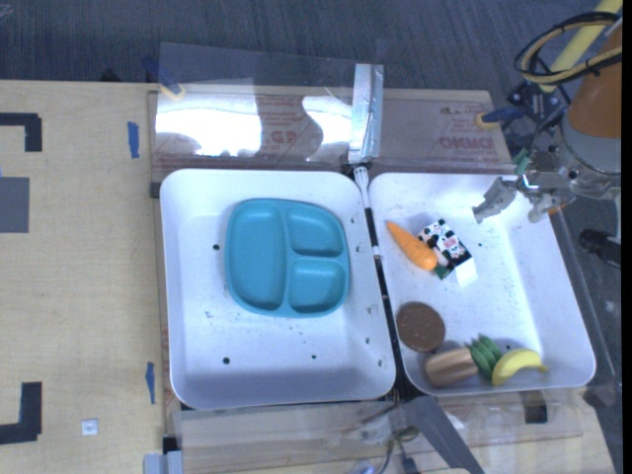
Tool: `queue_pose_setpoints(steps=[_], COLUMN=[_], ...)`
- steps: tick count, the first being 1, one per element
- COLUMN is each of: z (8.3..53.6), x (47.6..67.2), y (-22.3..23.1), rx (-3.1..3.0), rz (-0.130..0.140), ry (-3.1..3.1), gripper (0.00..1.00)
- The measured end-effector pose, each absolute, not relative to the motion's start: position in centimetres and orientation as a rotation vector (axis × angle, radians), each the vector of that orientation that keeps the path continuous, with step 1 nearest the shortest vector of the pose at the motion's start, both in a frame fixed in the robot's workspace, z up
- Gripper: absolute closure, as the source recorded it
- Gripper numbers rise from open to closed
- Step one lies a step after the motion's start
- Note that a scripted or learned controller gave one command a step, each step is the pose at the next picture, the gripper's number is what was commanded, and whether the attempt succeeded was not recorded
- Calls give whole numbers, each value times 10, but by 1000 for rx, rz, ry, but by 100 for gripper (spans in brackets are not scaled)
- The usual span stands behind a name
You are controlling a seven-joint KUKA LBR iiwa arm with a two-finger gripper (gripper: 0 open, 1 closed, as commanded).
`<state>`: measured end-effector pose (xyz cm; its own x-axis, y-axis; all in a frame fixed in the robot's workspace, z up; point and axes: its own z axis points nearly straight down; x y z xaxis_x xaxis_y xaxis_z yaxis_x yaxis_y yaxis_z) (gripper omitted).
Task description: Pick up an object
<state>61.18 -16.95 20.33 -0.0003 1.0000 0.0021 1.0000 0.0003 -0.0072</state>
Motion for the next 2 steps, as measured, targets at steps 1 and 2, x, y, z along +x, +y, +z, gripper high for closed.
queue_pose_setpoints(steps=[1, 2], z=[106, 86], x=[636, 632], y=[-131, -94], rx=[-2334, -2240], rz=[0, 1], ry=[-2103, -2206], gripper=[0, 0])
